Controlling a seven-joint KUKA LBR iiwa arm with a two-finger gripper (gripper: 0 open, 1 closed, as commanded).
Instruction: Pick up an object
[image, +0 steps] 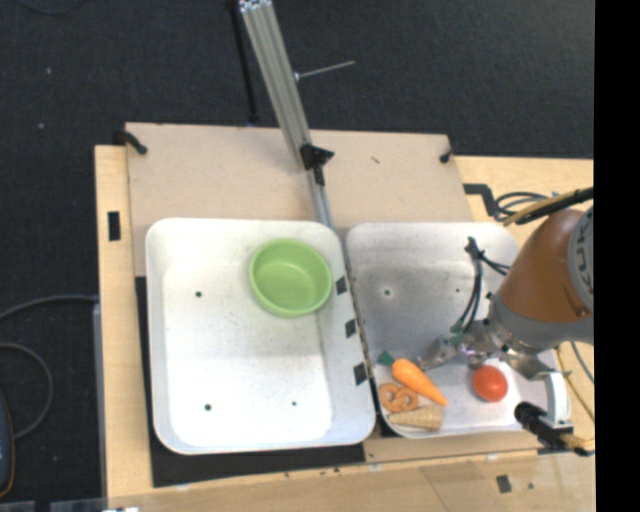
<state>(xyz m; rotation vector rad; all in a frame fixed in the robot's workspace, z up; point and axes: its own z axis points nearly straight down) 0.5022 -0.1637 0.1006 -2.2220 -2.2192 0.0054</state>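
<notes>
In the right bin (400, 260), several small objects lie along the front edge. An orange carrot (418, 380) lies at a slant, with a brown pretzel-shaped piece (398, 399) just left of it and a tan wedge (420, 419) below. A red tomato (489, 384) sits to the right of the carrot. My gripper (462, 352) hangs low over the bin's front right part, just above and between the carrot and the tomato. The grey arm with its orange band (548, 272) rises behind it. Nothing can be seen in the gripper.
The left bin (200, 400) holds a green bowl (290, 277) near its back right corner. A metal pole (285, 95) slants up from the back edge between the bins. Cables (520, 205) trail at the right of the bench.
</notes>
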